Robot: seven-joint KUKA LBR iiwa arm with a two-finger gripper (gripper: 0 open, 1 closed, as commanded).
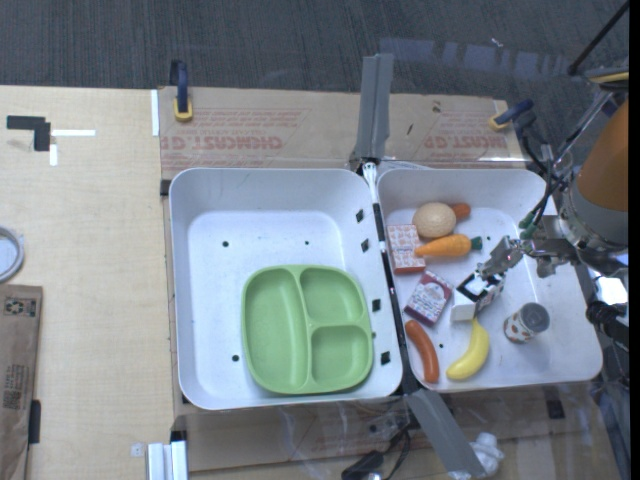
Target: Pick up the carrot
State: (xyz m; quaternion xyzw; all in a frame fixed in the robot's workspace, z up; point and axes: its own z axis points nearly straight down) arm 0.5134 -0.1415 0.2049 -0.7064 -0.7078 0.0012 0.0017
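The carrot (445, 247) is orange with a green top at its right end. It lies on its side in the upper middle of the right bin (560, 363), just below a tan round roll (434, 219). My gripper (497, 262) reaches in from the right and hangs low over the bin, a short way right of and slightly below the carrot's green end. Nothing of the carrot is in the gripper. A small black and white item (478, 288) sits just under the gripper's tip.
In the right bin are a red box (403, 248), a red packet (428, 298), a sausage (423, 352), a banana (470, 351), a small white block (462, 313) and a can (526, 321). The left bin (200, 268) holds a green divided plate (308, 329).
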